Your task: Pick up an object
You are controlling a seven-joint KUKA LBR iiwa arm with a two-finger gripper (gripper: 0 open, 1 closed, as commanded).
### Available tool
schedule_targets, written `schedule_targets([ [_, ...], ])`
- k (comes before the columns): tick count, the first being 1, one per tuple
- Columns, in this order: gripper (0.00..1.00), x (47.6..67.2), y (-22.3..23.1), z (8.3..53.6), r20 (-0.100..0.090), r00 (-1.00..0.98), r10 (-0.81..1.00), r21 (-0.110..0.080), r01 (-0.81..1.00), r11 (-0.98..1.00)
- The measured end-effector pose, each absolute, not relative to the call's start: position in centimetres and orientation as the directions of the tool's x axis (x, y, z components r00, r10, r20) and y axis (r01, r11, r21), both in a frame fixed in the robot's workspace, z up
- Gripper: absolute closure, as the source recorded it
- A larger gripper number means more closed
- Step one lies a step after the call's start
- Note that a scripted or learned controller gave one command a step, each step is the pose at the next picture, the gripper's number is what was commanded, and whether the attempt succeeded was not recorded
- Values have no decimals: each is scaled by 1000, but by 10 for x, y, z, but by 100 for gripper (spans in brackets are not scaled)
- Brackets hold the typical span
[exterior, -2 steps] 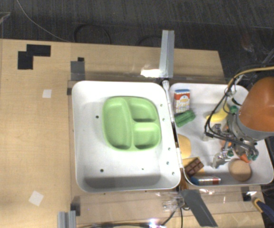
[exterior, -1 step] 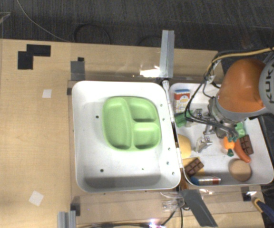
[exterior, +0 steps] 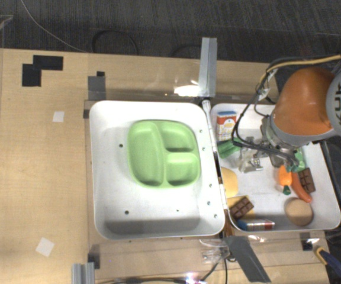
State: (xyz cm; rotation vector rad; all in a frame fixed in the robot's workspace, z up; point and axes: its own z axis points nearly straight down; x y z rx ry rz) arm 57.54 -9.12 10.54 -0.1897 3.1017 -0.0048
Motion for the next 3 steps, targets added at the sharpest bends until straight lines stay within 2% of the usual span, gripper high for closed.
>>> schedule_targets([
  [1,100,643,-83,242,-22,-983,-185,-6,-185,983],
  [2,100,573,-125,144,-4,-869,-494,-2,-494,869],
  [3,100,577,-197,208,-8,-771,-637,-11,-637,771],
])
